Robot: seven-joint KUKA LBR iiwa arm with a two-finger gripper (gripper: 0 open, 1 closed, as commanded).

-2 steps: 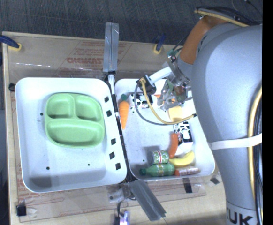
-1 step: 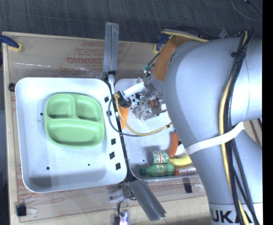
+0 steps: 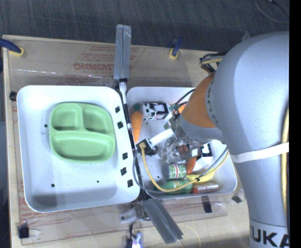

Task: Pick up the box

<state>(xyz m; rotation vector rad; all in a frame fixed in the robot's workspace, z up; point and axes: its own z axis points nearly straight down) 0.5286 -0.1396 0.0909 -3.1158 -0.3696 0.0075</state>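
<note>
A small box (image 3: 154,110) with a black-and-white print lies at the back of the right bin (image 3: 140,94), next to an orange carrot (image 3: 136,124). My gripper (image 3: 179,150) reaches down into the middle of that bin, to the front right of the box and apart from it. It hangs over a cluttered patch just above a green can (image 3: 177,171). The grey arm and its orange band (image 3: 197,112) cover the right half of the bin.
The left bin (image 3: 31,185) holds a green divided plate (image 3: 81,132). Near the right bin's front wall lie a banana (image 3: 205,177), a green item (image 3: 177,187) and a yellow cable (image 3: 149,177). A grey bar (image 3: 122,48) stands behind the divider between the bins.
</note>
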